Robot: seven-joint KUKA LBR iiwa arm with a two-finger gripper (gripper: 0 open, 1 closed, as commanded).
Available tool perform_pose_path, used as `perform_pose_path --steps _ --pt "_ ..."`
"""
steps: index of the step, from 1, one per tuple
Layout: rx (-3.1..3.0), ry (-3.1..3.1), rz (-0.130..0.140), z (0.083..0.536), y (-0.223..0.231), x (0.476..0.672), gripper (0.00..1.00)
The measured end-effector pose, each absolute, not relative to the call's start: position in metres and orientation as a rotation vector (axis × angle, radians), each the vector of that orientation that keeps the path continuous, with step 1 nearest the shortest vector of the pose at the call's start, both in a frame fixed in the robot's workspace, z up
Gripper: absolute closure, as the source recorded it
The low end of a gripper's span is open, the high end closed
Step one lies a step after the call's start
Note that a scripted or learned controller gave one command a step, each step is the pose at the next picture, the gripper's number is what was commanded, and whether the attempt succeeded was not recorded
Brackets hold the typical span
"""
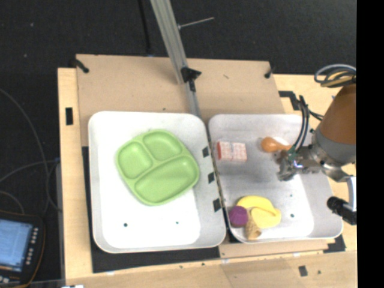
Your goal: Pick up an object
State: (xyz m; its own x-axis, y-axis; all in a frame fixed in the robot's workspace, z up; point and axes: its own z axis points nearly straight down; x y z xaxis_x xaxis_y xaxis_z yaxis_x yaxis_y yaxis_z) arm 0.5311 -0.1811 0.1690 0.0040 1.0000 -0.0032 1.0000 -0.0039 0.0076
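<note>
The arm (337,134) has a rounded orange band above a grey wrist. Black cables (304,122) run down its side, with a pale looped cable at the top. The claw (287,165) is small, metallic grey and dark.

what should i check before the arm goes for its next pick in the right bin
1. Gripper is over the right bin: ok.
2. Nothing seen between its fingers, so it looks free to pick: ok, though the finger gap itself: cannot tell.
3. Nearest target, the orange object, lies apart from the other items: ok.
4. Pink-and-white block lies alone, near the bin's left wall: ok.
5. Yellow object, purple ball and tan piece touch in a cluster: not ok for a clean single grasp.
6. Green divided plate sits in the left bin, out of the way: ok.
</note>
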Motion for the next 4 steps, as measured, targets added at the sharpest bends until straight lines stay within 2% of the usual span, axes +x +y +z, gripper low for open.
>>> perform_pose_path --steps 1,2,4 --pt "2.214 2.220 0.004 0.204 -0.183 0.533 1.00" --pt "2.213 2.229 0.003 0.201 -0.140 0.554 1.00" --pt "2.212 2.229 0.005 0.232 -0.043 0.592 1.00"
